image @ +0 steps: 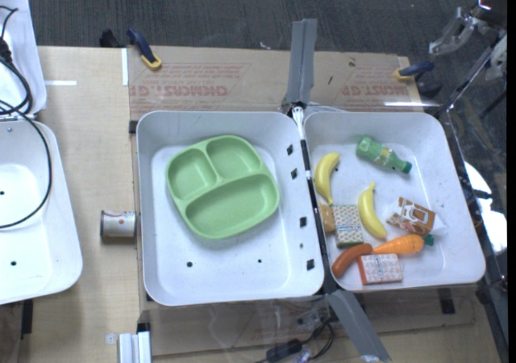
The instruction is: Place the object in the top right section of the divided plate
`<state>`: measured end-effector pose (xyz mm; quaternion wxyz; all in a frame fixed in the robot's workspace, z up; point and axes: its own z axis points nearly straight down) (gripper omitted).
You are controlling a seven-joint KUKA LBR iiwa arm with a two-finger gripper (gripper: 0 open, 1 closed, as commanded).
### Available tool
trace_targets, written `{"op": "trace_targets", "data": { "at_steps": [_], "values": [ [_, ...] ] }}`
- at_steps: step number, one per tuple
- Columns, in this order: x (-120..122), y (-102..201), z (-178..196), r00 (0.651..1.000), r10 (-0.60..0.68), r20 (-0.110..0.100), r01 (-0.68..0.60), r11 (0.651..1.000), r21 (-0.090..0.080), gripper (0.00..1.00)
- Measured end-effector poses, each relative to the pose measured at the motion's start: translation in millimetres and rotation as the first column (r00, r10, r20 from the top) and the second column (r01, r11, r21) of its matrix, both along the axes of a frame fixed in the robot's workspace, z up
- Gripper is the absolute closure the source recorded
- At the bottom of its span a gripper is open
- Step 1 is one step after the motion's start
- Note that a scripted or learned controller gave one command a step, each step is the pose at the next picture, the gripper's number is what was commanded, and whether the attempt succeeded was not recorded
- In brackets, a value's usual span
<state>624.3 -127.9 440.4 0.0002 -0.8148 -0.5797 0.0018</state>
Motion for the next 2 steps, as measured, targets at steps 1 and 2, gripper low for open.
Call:
{"op": "trace_targets", "data": {
  "at_steps": [1, 2],
  "values": [
    [0.0, 0.0, 0.0, 1.0, 0.0, 0.0, 0.0, 1.0, 0.0, 0.0],
    [0.0, 0.0, 0.0, 1.0, 0.0, 0.0, 0.0, 1.0, 0.0, 0.0]
  ]
}}
